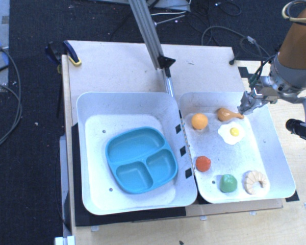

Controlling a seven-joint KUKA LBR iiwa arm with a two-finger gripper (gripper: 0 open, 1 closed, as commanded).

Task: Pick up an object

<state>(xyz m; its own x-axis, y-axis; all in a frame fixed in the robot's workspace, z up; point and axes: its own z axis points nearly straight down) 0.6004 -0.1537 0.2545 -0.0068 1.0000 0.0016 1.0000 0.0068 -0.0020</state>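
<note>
Camera view shows a pale bench (pixel 117 60) carrying two shallow white bins side by side. At left centre of the frame sits the left bin (pixel 92 106), holding a blue divided tray (pixel 141 160) with three compartments. At right centre sits the right bin (pixel 275 157), which holds the loose toy foods. An orange ball (pixel 199 121) lies near that bin's upper left, and a brown drumstick-shaped piece (pixel 228 115) lies just to its right. A fried egg (pixel 231 133) sits just below the drumstick. Lower down, a small red piece (pixel 203 163) rests near the bin's left wall, with a green piece (pixel 228 182) and a pale shrimp-like piece (pixel 256 181) side by side along the lower edge.

From the upper right of the frame the grey arm (pixel 293 75) reaches in, its orange band (pixel 298 45) above the wrist. Its gripper (pixel 246 106) hangs at the upper right of the right bin, just beside the thin end of the drumstick. Whether the pincer is released or clenched cannot be told from this slant, nor whether it touches the drumstick.

A metal strut (pixel 148 27) slants down from the top centre toward the gap between the bins.
</note>
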